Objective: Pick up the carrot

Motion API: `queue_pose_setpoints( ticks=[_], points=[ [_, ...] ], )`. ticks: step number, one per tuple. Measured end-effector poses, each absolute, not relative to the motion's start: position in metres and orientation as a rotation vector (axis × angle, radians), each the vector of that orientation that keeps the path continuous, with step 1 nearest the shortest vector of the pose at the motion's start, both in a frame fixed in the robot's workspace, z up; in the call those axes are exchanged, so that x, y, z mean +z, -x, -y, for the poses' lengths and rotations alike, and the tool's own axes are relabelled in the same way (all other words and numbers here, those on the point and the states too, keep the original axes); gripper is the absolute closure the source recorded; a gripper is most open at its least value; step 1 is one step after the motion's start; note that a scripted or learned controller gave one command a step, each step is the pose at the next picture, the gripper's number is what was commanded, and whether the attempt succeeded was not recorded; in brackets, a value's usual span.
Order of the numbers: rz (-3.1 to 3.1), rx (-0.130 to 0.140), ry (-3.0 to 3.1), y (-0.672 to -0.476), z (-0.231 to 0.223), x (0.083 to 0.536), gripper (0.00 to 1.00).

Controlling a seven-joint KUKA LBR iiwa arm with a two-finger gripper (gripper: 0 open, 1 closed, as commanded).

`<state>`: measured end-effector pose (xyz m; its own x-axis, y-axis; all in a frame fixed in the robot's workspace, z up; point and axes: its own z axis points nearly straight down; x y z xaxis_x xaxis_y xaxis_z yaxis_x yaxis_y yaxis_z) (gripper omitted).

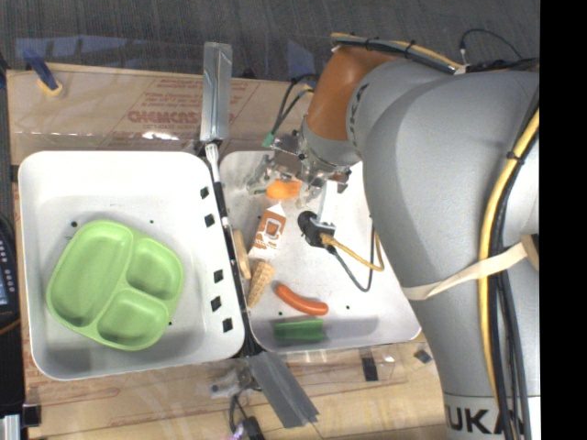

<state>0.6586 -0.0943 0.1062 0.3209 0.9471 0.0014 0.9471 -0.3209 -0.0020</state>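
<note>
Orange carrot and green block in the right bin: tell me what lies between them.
In the camera view, between the orange carrot and the green block lie a brown-and-white packet, an ice-cream cone and a red sausage.

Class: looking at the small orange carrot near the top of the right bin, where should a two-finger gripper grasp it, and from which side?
Grip the small orange carrot across its middle, coming straight down from above. It lies flat and roughly left-right under the two-finger gripper, so fingers probably close best across its narrow width.

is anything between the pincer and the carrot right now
Nothing visible. The pincer is right over the carrot at the far end of the right bin; the hot dog and ice cream cone lie nearer the camera.
</note>
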Motion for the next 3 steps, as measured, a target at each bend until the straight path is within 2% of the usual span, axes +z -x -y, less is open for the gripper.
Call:
queue_pose_setpoints(
  ticks=[1, 2, 3],
  points=[
    [1.835, 0.002, 2.545, -0.659, 0.094, 0.116, 1.0],
    [1.909, 0.0, 2.496, -0.657, 0.166, 0.192, 1.0],
    [1.909, 0.003, 2.493, -0.657, 0.166, 0.19, 0.0]
  ],
)
